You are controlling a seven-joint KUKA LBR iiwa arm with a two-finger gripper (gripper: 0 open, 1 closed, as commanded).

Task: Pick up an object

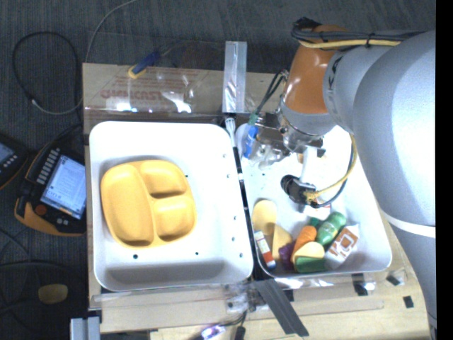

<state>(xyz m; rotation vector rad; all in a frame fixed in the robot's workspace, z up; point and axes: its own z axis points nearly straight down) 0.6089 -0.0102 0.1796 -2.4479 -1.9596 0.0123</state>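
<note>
A yellow divided tray (148, 200) fills the left bin (212, 137). Right of it, toy foods (308, 243) cluster at the right bin's (375, 250) near end: light, rigid, slippery; best pinched across a narrow middle. The tool (272, 146) hovers beyond them; its opening cannot be judged.

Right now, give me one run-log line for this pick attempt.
arm: over right bin, far end | tool: low near divider | toys: piled at near end | yellow tray: left bin

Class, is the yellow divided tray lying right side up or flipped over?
Right side up: the yellow tray lies flat in the left bin, its compartment hollows facing upward.
</note>
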